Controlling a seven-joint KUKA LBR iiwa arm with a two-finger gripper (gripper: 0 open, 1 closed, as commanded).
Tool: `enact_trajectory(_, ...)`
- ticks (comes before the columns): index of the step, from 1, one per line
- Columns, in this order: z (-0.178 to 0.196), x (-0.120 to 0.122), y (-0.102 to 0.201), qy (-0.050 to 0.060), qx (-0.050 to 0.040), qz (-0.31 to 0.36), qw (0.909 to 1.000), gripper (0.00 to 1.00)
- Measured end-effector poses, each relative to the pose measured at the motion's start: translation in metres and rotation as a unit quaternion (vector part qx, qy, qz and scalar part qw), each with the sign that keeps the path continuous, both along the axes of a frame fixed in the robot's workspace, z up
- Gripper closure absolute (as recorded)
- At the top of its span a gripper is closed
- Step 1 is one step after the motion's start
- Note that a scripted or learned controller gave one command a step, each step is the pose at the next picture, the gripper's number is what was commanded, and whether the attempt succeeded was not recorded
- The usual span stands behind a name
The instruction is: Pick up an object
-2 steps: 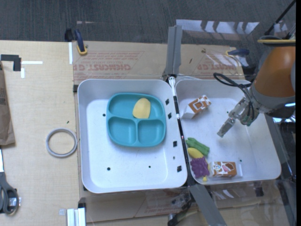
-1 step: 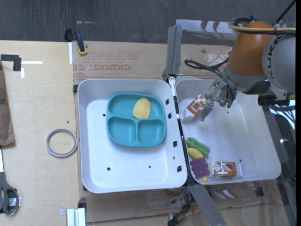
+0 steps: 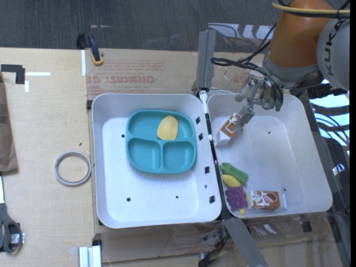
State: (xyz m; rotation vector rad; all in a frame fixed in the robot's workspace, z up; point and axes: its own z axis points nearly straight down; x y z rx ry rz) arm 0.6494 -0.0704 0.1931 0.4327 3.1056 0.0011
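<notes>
My gripper (image 3: 242, 117) hangs over the upper left part of the right bin (image 3: 295, 149), below the grey wrist and orange band. Its fingers are shut on the upper end of a small orange-and-white packet (image 3: 228, 130), which slants down and to the left, its white lower end close to the bin's left wall. Further down that bin lie a green-and-yellow toy vegetable (image 3: 233, 174), a purple bunch of grapes (image 3: 236, 197) and a brown-and-orange carton (image 3: 265, 200).
The left bin (image 3: 111, 188) holds a teal divided plate (image 3: 161, 149) with a yellow lemon-like piece (image 3: 167, 128) in its top compartment. On the bench at the left lie a tape ring (image 3: 73, 167) and scissors (image 3: 8, 235).
</notes>
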Motion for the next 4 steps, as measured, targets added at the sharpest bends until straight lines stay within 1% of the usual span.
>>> enact_trajectory(1, 0.0, 0.005, 0.029, 0.0, -0.0001, 0.046, 0.9989, 0.0)
enact_trajectory(2, 0.01, 0.006, 0.027, -0.002, 0.0002, 0.043, 0.9991, 1.0)
enact_trajectory(3, 0.01, 0.006, 0.027, -0.002, 0.0002, 0.043, 0.9991, 0.0)
enact_trajectory(4, 0.078, -0.02, 0.009, 0.001, -0.0002, 0.009, 1.0, 0.0)
